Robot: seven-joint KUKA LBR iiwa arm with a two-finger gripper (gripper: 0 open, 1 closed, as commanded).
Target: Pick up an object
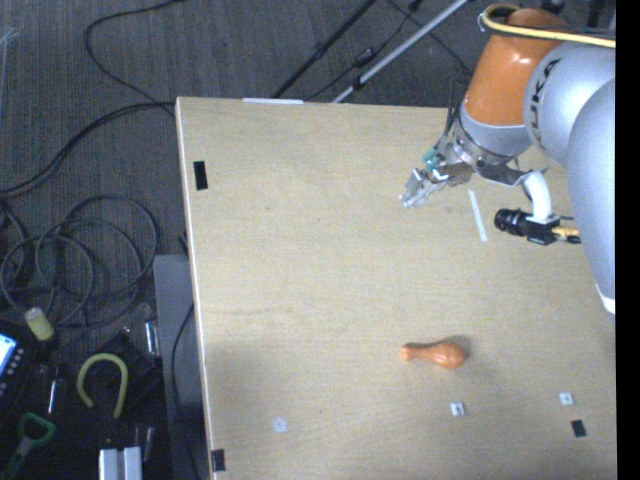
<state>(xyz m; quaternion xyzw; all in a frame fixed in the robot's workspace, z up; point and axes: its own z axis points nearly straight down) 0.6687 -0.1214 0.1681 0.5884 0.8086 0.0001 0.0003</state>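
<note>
Nothing is picked up yet: my gripper (418, 192) hovers with narrow, empty fingers over the board's (300, 268) upper right, well apart from the orange peg (436, 353) lying below.

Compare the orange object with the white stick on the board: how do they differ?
The orange object is bulbous at one end with a narrow neck; the white stick is thin and straight. The orange object lies roughly crosswise in the view; the stick runs more up-and-down. The stick lies near the gripper; the orange object sits well below it. Both rest flat on the tan board, ungrasped.
</note>
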